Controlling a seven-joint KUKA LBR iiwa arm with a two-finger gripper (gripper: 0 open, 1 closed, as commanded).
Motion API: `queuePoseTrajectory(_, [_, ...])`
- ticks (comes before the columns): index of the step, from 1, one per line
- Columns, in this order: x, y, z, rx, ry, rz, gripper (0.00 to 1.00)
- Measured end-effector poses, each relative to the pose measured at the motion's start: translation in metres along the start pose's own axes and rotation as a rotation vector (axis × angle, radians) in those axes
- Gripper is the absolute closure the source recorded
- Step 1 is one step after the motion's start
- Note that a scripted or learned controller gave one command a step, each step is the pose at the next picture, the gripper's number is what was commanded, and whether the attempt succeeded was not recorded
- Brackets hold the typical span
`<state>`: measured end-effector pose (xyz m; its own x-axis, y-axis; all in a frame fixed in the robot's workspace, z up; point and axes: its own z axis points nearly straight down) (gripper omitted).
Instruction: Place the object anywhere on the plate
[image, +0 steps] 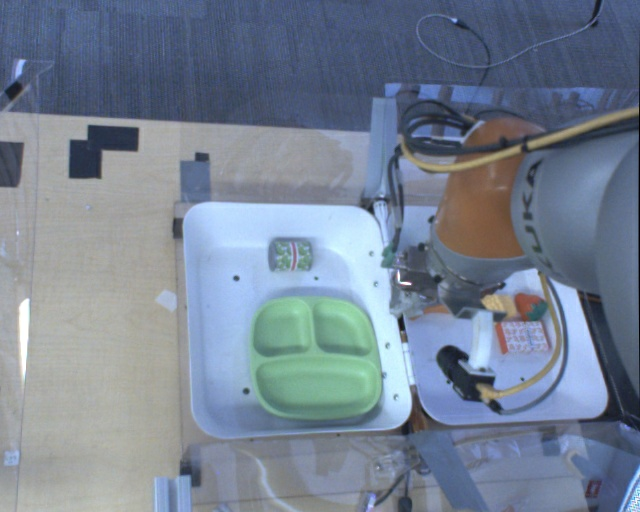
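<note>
A green divided plate (316, 357) lies in the front half of the left bin (210, 300). Behind it, near the bin's back wall, a small can with a green, white and red label (291, 255) lies on its side. The gripper (408, 283) hangs under the orange-banded wrist, over the left edge of the right bin (585, 400), close to the wall between the two bins. Nothing can be seen held in it. The arm hides much of the right bin.
In the right bin, beside the wrist, lie a red-and-white checkered packet (525, 337) and small orange, yellow and red pieces (520, 303). A metal post (379, 150) stands behind the divider. Black marks sit on the wooden bench at the far left.
</note>
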<state>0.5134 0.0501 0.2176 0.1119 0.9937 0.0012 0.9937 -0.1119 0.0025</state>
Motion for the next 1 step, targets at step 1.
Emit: queuePoseTrajectory(1, [0.0201, -0.0046, 0.034, 0.004, -0.001, 0.349, 1.0])
